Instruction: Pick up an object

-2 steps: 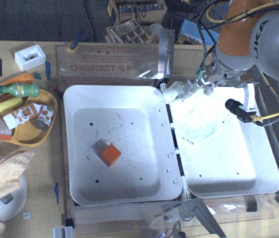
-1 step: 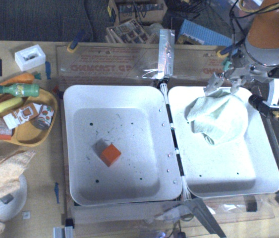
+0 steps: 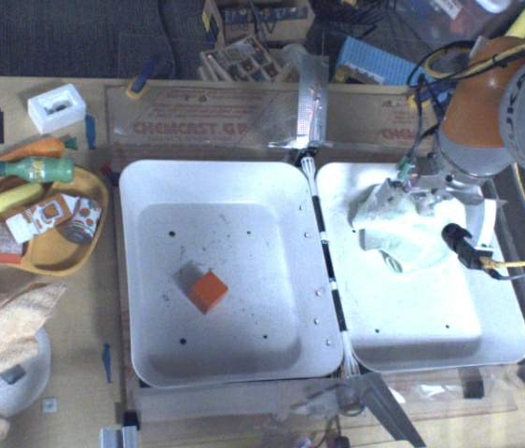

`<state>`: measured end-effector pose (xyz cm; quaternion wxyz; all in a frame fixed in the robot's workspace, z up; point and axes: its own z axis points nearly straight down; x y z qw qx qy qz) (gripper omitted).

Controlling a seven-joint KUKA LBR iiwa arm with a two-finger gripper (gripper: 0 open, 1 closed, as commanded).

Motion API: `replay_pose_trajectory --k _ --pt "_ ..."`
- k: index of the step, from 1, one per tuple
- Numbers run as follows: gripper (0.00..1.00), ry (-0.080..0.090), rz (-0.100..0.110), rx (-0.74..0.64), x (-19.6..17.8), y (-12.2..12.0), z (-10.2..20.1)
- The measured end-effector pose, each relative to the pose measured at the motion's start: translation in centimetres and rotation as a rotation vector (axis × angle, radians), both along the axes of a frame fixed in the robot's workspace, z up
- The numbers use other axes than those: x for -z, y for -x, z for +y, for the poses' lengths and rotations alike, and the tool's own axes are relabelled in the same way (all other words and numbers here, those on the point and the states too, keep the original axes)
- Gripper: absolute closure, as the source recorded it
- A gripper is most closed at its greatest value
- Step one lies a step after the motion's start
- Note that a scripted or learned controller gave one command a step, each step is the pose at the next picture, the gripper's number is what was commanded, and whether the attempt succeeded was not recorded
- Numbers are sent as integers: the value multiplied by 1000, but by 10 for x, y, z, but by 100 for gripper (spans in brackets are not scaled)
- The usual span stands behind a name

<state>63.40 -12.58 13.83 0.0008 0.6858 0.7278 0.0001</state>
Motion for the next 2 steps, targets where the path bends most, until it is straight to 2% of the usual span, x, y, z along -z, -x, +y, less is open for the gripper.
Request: replay_pose_trajectory --k 1,2 --pt "0 2 -6 -106 49 -8 31" --pt "0 1 -2 -26 1 5 -7"
